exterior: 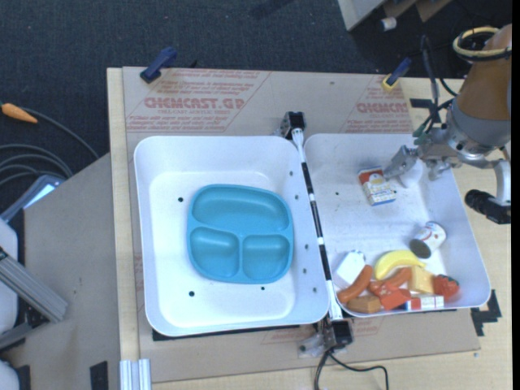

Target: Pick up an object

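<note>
Heaped plastic toy food point(398, 287) lies well below my gripper point(404, 166); small red-and-white carton point(378, 187) just beside it. Finger spread: cannot tell; nothing visibly held.

— Where is the arm?

— It reaches in from the right edge, its orange band point(487, 88) high up and the grey wrist point(475, 132) just below it, bent leftward and down.

— And the gripper?

— The gripper point(404, 166) points left, low and slanted. Its grey fingers point(398, 162) look close together, but at this angle I cannot say for sure how they stand.
</note>
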Controlling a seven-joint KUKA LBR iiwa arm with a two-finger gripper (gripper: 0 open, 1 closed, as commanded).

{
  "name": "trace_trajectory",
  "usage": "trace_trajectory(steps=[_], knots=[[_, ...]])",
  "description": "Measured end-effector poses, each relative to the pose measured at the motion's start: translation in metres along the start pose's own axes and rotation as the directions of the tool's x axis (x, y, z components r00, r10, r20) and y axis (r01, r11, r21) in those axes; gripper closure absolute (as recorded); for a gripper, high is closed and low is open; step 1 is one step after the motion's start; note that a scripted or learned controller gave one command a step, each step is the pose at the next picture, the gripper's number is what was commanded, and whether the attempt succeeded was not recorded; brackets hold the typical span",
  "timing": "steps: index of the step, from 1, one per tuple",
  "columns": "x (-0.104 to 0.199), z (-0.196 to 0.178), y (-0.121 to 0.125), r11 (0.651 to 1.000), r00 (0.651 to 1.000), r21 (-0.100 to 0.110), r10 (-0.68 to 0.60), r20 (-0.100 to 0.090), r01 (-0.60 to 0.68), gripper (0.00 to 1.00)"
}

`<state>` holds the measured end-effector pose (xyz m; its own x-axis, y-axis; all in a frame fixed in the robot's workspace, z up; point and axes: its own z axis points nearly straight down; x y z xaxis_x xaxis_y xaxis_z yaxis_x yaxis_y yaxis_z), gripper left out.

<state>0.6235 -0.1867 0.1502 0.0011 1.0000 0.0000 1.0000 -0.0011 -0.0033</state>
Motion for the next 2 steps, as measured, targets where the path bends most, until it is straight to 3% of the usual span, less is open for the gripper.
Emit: trace_trajectory(steps=[1, 2], knots=[[-0.004, 0.061, 0.033, 1.0, 1.0, -0.01, -0.003, 0.001, 0.003, 0.0], [0.029, 0.061, 0.046, 1.0, 1.0, -0.012, -0.002, 0.001, 0.002, 0.0]])
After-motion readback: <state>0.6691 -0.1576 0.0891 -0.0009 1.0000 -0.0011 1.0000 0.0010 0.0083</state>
